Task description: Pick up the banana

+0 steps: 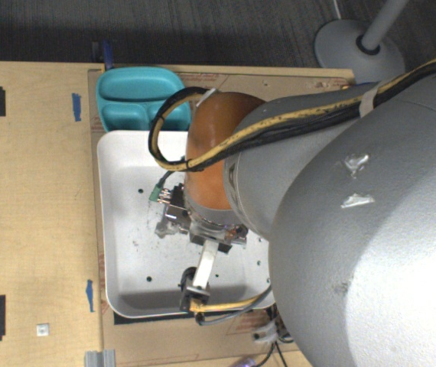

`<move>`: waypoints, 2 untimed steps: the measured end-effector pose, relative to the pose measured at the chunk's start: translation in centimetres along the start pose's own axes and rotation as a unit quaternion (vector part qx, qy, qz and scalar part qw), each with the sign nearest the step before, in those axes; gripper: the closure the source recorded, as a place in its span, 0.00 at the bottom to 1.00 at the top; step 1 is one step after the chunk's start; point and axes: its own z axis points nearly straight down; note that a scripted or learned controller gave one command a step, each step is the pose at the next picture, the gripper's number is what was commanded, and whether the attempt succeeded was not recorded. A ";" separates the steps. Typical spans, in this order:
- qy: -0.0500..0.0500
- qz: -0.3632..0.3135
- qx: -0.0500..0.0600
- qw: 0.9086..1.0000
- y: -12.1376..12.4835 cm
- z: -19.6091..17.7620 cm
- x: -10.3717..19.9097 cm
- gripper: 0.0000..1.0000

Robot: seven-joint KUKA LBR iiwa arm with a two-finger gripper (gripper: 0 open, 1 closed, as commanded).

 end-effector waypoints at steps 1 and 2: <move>0.001 -0.111 -0.001 0.994 -0.3 10.3 1.1 0.00; 0.003 -0.112 -0.001 0.994 -0.3 9.2 1.3 1.00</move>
